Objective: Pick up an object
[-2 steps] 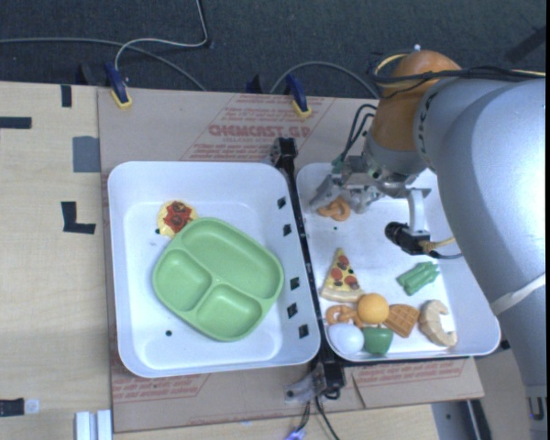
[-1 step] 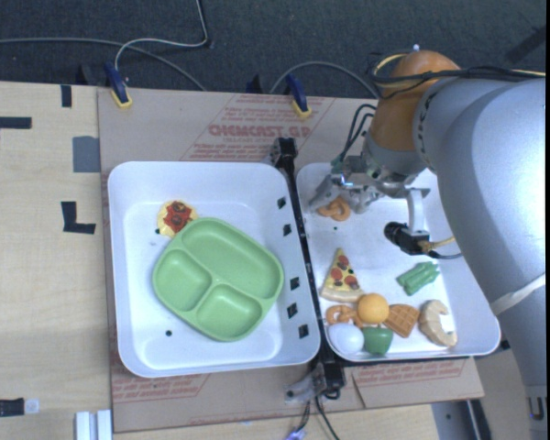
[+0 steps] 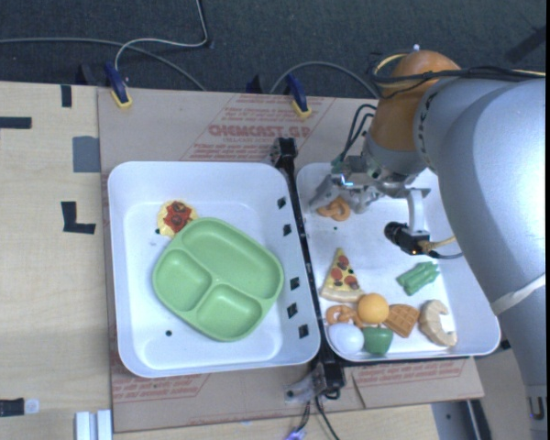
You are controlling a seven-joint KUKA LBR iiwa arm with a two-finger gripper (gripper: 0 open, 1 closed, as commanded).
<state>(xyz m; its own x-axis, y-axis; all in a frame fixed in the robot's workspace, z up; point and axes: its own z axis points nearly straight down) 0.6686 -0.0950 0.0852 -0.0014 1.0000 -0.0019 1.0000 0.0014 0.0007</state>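
The grey arm [image 3: 495,172] takes up the right of the view and hides the right bin's [image 3: 374,257] far corner and much of its right wall. Its gripper [image 3: 348,186] hangs low over that bin's upper left corner. Seen from above, its own body masks it, so I cannot tell whether it is open or closed, or whether it has hold of anything.

The left bin [image 3: 136,211] carries a green divided plate [image 3: 218,278], with a small red-and-yellow piece [image 3: 176,216] just beside the plate's upper left edge.

A brown pretzel-shaped piece [image 3: 333,211] lies just below the gripper, partly in its shadow; contact is unclear. Lower down are a pizza slice [image 3: 341,278] and a green vegetable [image 3: 418,276]. Crowded along the near wall are a tan piece [image 3: 437,324], a waffle [image 3: 403,320], an orange ball [image 3: 373,308], a white egg [image 3: 346,338] and a green pepper [image 3: 379,341].
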